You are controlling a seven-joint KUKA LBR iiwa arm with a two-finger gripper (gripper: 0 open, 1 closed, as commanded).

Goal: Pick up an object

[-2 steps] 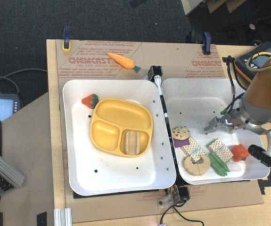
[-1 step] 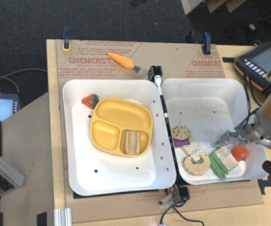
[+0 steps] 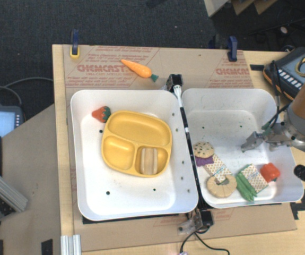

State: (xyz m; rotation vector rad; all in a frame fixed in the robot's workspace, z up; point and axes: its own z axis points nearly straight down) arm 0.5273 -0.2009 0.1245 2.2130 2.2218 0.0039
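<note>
Grey gripper hovering over the right bin toward its right edge, jaw spread impossible to judge, nothing seen between them. Just below, along the bin's near edge, likely targets: red piece, green beans, cookies. Yellow divided plate and strawberry parked in the left bin; carrot outside, near the bench's far edge.

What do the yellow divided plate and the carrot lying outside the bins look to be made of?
The yellow divided plate looks like moulded plastic: one even colour, rounded compartment walls, a soft sheen. The carrot on the brown board looks like a toy, probably plastic or rubber: a smooth, flat-orange body with a small green tip. At this size I cannot tell hard from soft.
</note>
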